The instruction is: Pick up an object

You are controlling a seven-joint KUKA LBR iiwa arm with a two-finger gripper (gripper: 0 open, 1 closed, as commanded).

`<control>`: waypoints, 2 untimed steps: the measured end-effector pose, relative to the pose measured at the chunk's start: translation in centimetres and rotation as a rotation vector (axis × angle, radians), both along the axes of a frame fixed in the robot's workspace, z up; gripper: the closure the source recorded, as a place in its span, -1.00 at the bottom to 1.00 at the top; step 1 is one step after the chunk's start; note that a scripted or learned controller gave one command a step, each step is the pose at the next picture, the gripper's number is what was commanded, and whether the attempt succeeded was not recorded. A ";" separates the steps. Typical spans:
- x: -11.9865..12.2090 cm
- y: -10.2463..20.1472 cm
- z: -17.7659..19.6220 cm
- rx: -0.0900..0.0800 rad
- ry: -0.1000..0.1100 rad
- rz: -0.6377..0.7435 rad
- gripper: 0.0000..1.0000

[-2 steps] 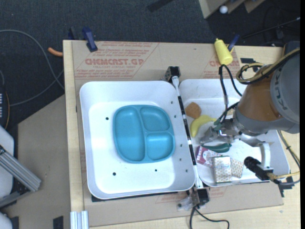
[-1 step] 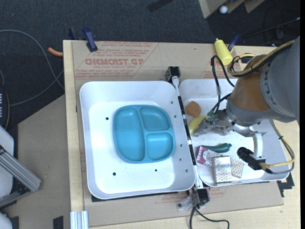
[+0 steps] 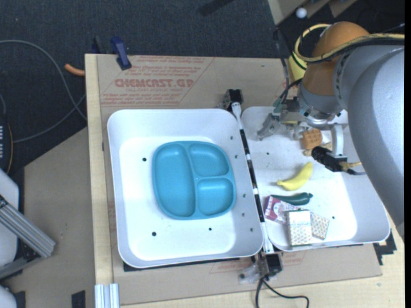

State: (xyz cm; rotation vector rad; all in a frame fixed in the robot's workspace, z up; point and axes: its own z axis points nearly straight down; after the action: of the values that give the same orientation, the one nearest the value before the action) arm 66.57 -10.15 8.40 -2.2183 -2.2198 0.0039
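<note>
My gripper (image 3: pixel 287 124) hangs low over the far end of the right bin (image 3: pixel 359 226), close to the divider between the bins. A small tan object (image 3: pixel 312 137) lies just to its right, under the wrist. A yellow banana (image 3: pixel 297 178) lies in the middle of that bin, with a dark green piece (image 3: pixel 297 199) just below it. Nearer the front are a red and white packet (image 3: pixel 275 208), a pale box (image 3: pixel 299 228) and a patterned sachet (image 3: pixel 320 224). Nothing shows as held.
The left bin (image 3: pixel 128 223) holds a blue divided plate (image 3: pixel 192 178). A cardboard sheet (image 3: pixel 154 79) lies behind the bins with a blue clip (image 3: pixel 120 52) at its far edge. The grey arm (image 3: pixel 376 108) covers the right bin's right side.
</note>
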 end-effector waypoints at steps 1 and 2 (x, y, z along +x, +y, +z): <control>-5.8 -4.3 2.9 -0.001 -0.003 -0.002 -1.00; -1.1 -7.4 0.0 -0.002 -0.005 0.000 -1.00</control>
State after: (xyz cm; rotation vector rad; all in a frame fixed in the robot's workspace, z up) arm 65.50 -17.51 8.43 -2.2224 -2.2234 0.0007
